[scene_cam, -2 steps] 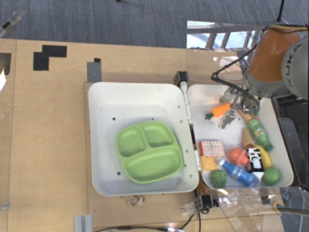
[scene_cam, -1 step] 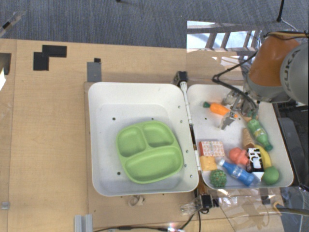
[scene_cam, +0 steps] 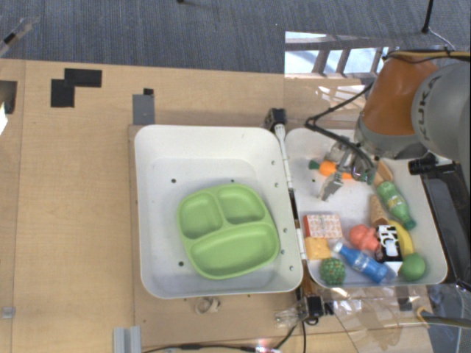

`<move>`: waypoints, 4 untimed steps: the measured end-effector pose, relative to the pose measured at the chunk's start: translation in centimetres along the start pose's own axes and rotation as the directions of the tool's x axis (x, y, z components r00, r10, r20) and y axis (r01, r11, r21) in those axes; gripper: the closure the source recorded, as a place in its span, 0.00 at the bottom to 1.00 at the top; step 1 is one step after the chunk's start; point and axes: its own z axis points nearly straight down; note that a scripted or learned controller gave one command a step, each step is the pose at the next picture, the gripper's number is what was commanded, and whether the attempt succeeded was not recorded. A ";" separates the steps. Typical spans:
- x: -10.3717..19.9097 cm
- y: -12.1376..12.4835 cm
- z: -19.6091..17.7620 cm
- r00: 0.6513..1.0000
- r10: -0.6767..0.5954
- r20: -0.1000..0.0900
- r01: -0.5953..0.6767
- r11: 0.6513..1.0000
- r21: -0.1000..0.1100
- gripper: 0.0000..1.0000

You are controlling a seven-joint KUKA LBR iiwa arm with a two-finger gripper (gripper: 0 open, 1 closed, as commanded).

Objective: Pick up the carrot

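Note:
The carrot (scene_cam: 324, 169), orange with a small green top pointing left, lies in the upper part of the right bin (scene_cam: 300, 149). My gripper (scene_cam: 344, 179) hangs directly over the carrot's right end and hides that part. Its fingers stand apart, one slanting down to the left (scene_cam: 329, 188) just below the carrot. The gripper looks open, and I see nothing lifted off the bin floor.
The right bin also holds a green bottle (scene_cam: 394, 203), a red fruit (scene_cam: 360, 235), a blue bottle (scene_cam: 364, 263), a green ball (scene_cam: 333, 271), a pink box (scene_cam: 322, 225) and a banana (scene_cam: 390, 243). A green divided plate (scene_cam: 228, 230) sits in the left bin (scene_cam: 162, 168).

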 end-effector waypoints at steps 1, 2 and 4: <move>3.7 1.1 -0.2 1.000 0.010 0.000 -0.010 1.000 0.000 0.00; -0.5 1.7 0.1 0.974 0.227 -0.003 -0.227 0.974 0.002 0.00; 4.3 0.9 -0.1 0.799 0.601 0.002 -0.601 0.799 0.000 0.00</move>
